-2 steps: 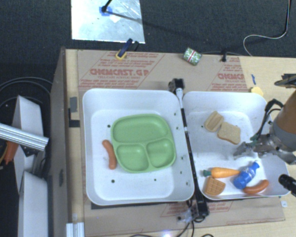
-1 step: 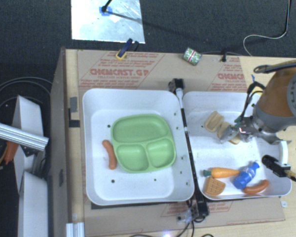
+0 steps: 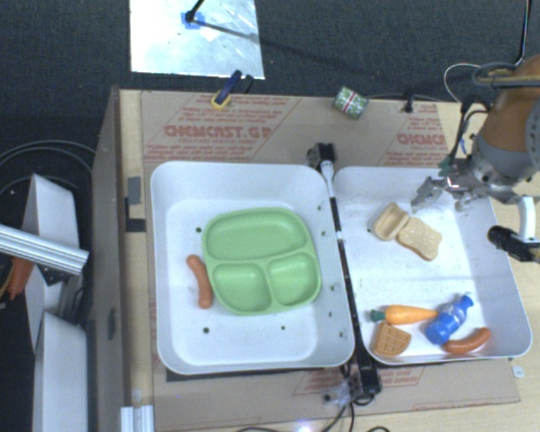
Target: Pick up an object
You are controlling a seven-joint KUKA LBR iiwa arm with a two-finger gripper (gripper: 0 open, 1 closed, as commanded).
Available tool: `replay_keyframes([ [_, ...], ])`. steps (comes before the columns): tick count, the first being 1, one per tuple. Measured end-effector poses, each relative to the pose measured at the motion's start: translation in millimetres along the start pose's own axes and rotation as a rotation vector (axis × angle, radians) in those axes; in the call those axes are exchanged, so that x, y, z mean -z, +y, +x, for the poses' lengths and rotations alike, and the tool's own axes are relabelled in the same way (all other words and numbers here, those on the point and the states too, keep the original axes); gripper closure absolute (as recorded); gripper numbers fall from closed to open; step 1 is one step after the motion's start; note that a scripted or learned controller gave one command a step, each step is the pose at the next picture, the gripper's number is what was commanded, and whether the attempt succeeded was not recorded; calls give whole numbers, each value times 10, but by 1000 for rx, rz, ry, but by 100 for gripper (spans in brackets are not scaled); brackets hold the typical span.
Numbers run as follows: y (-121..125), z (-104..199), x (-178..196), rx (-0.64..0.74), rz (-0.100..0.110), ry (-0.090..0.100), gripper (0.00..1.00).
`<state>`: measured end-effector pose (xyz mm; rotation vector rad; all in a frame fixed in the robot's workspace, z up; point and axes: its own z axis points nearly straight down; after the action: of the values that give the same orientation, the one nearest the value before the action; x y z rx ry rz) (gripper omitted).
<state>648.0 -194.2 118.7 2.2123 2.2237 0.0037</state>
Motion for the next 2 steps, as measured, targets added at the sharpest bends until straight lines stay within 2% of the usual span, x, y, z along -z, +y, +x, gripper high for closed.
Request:
replay_keyframes([
  [1,-299,390,42,1,3,2,0],
  [2,-443,520,-260,-2,2,1,0],
])
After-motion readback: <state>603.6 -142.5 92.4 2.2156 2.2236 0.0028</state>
